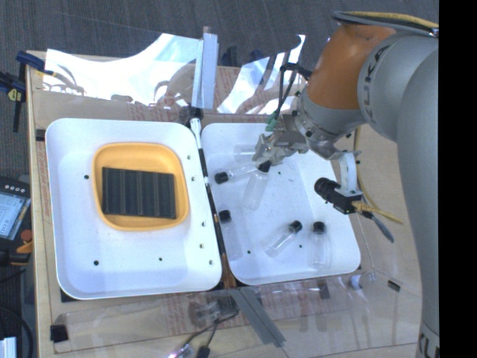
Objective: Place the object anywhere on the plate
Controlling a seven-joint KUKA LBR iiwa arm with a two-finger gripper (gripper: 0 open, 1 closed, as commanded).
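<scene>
The arm (pixel 402 103) is cased in smooth, rounded grey shells with a matt sheen. An orange band (pixel 339 62) is wrapped around the link above the wrist. Below the band a grey collar is seen, from which dark cables are looped. A yellow stripe is carried along the uppermost shell edge. The pincer (pixel 270 152) is built of small grey metal parts.

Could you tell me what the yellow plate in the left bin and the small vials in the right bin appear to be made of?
The plate looks like matte yellow plastic, opaque with soft rounded edges; its dark ribbed centre could be rubber or plastic. The vials, such as one near the bin's front, look like clear glass or plastic: the white bin shows through them, and each has a black cap, likely plastic.
</scene>
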